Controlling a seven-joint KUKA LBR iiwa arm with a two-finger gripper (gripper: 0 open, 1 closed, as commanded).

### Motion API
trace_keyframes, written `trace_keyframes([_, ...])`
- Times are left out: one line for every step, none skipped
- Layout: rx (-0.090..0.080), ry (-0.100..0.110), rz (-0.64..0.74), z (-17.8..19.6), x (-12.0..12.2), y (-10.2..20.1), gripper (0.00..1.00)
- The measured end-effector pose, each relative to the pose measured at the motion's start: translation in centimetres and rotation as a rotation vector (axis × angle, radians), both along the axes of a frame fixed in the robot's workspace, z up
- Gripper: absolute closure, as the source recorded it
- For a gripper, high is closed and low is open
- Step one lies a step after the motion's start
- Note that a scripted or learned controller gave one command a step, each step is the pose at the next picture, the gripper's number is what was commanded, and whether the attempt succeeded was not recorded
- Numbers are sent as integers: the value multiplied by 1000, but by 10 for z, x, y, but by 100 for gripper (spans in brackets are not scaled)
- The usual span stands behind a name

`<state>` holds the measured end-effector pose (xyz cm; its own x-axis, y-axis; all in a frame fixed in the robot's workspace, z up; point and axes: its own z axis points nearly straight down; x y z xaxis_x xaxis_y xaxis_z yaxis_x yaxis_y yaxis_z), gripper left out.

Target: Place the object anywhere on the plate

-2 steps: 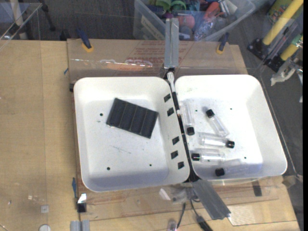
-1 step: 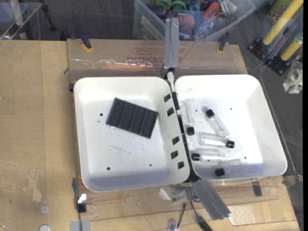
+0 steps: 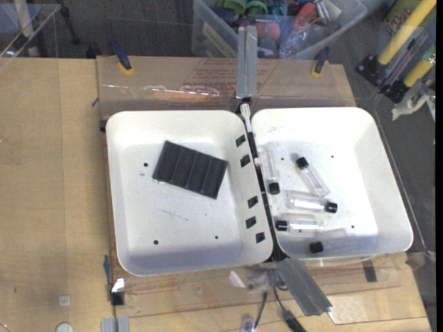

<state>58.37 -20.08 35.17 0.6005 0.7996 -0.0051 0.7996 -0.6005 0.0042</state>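
Observation:
A dark ribbed rectangular plate (image 3: 190, 169) lies flat in the left bin (image 3: 131, 247), a little above its middle and turned slightly clockwise. In the right bin (image 3: 360, 137) lie several clear plastic tubes with black caps. One tube (image 3: 310, 175) lies slanted near the middle. Another (image 3: 267, 171) rests along the bin's left wall. Two more (image 3: 308, 203) (image 3: 299, 223) lie nearly level lower down. A loose black cap (image 3: 315, 247) sits at the front rim.
A metal rail (image 3: 246, 61) runs from the back down to the divider between the bins, which carries several black tabs (image 3: 252, 201). A clear tub of colourful toys (image 3: 277, 9) stands behind. Yellow and black gear (image 3: 405, 26) sits at the back right.

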Motion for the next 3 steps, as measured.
trace_keyframes([-1,-1,2,10,1,0,100])
trace_keyframes([-1,0,2,10,1,0,0])
trace_keyframes([-2,-1,5,20,1,0,100])
